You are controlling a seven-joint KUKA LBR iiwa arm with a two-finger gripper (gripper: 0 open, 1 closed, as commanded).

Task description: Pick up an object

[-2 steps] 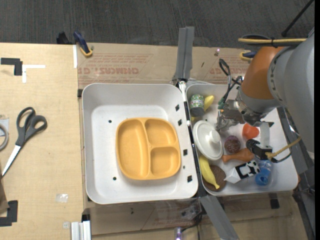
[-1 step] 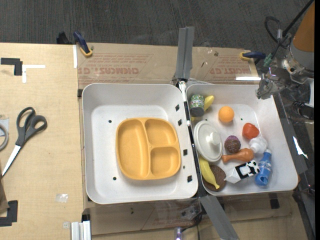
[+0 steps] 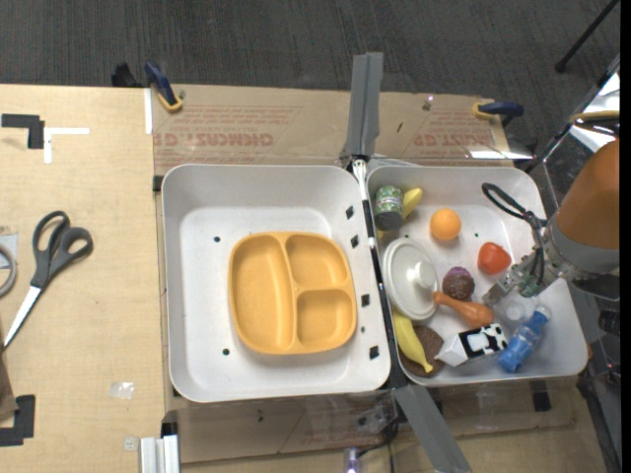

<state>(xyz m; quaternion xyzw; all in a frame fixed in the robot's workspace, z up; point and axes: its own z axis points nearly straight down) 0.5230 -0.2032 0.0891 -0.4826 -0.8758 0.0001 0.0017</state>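
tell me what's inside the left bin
The left bin holds a yellow divided plate, and all three of its compartments look bare. Whatever lies beneath the plate is covered.

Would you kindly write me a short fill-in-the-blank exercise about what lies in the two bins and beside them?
1. The yellow divided tray lies in the ____ bin as the camera sees it.
2. The tray has ____ compartments.
3. The orange ball lies in the same bin as the ____ bottle near the front corner.
4. On the bench left of the bins lies a pair of ____.

Missing words: left; three; blue; scissors
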